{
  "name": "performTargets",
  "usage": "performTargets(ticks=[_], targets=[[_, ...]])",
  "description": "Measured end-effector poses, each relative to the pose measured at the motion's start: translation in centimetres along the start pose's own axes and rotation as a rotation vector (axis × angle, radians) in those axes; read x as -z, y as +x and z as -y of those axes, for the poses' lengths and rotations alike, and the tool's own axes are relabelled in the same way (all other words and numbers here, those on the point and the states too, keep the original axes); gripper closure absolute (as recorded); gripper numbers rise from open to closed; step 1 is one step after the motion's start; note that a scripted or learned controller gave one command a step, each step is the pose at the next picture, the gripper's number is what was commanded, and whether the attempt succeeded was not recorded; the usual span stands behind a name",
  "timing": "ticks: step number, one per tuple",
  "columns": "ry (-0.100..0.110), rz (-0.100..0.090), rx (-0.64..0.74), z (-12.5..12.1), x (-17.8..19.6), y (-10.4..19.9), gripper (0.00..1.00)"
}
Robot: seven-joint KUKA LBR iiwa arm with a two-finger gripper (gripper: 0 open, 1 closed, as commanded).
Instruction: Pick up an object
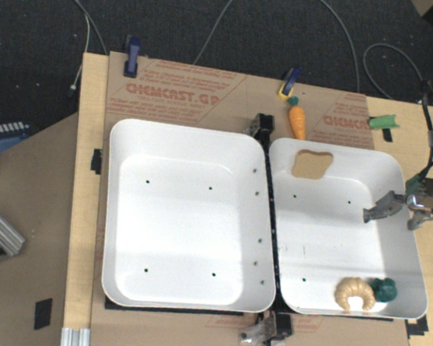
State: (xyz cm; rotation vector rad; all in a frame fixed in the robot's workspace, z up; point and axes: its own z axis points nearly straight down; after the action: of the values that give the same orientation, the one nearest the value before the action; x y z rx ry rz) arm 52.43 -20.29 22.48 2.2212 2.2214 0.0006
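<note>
A croissant [355, 294] is lying in the near right corner of the right bin [332, 186], and a small dark green object [385, 289] is sitting just beside it on the right, apparently touching it. A flat tan slice, perhaps toast [311, 164], is resting against the far wall of the same bin. An orange carrot [297, 122] is lying outside the bins on the cardboard, beyond the far rim. The left bin [187, 219] is sitting alongside.

The gripper [383, 207] is hanging over the right side of the right bin, between the toast and the croissant and well apart from both. It is carrying nothing; whether it is spread or pressed together I cannot tell at this angle.

Judging from here, the risk is in the corner pair: the two are crowding each other and the bin walls, so a descent could be catching the rim or nudging one piece aside. The thin slice against the sloped wall may be slipping under a pinch.
</note>
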Motion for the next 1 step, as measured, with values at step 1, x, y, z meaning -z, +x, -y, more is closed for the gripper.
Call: performTargets(ticks=[1], targets=[[0.000, 0.000, 0.000, 0.00, 0.00, 0.00, 0.00]])
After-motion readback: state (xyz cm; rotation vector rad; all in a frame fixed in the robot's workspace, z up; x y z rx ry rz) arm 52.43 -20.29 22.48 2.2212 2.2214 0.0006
